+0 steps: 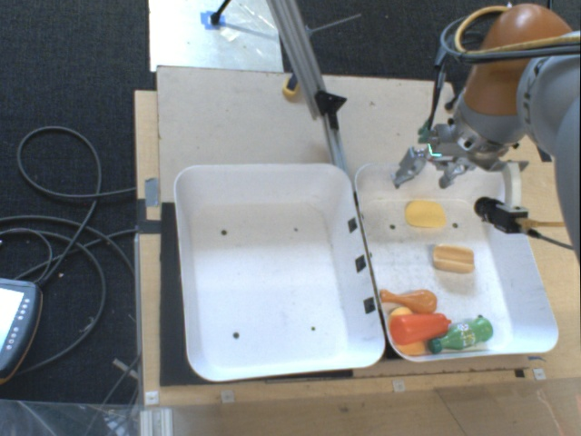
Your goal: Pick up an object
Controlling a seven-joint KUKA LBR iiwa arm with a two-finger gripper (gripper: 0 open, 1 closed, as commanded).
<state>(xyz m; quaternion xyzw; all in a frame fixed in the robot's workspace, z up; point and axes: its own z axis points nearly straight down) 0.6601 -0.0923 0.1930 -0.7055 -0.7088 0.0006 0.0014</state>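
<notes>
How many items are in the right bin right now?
5, maybe more hidden: yellow disc at the far end, hot dog mid-bin, and drumstick, red pepper, green bottle clustered at the near end.

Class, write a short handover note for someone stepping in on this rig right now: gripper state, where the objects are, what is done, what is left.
Gripper: open, holding nothing, above the far end of the right bin.
Objects, all in the right bin: yellow round piece just below the gripper, hot dog bun mid-bin, chicken drumstick, red pepper and green bottle clustered at the near end.
Done: nothing picked yet.
Left: descend, close on one object, probably the yellow piece, lift.
</notes>
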